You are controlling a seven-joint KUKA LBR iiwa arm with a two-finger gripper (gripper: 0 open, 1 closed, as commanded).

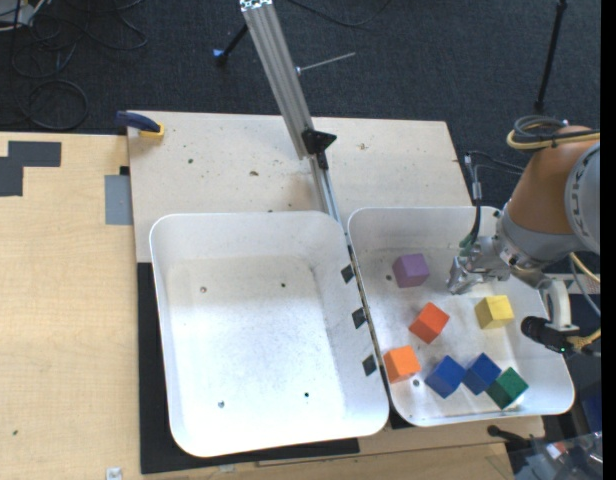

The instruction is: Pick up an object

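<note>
The right bin (443, 223) holds several small blocks: a purple cube (411, 269), an orange-red cube (429, 322), an orange cube (401, 364), two blue cubes (445, 376) (481, 372), a green cube (509, 386) and a yellow cube (494, 311). My gripper (469, 274) hangs low in this bin, just up and left of the yellow cube and to the right of the purple one. Nothing shows between its tips. The grey and orange arm (548, 193) reaches in from the right.
The left bin (188, 268) lies beside the right one, split from it by a ridge with black clips (360, 317). A slanted metal rail (283, 73) rises behind the bins. A blue and yellow clamp (140, 123) sits at the board's back left.
</note>
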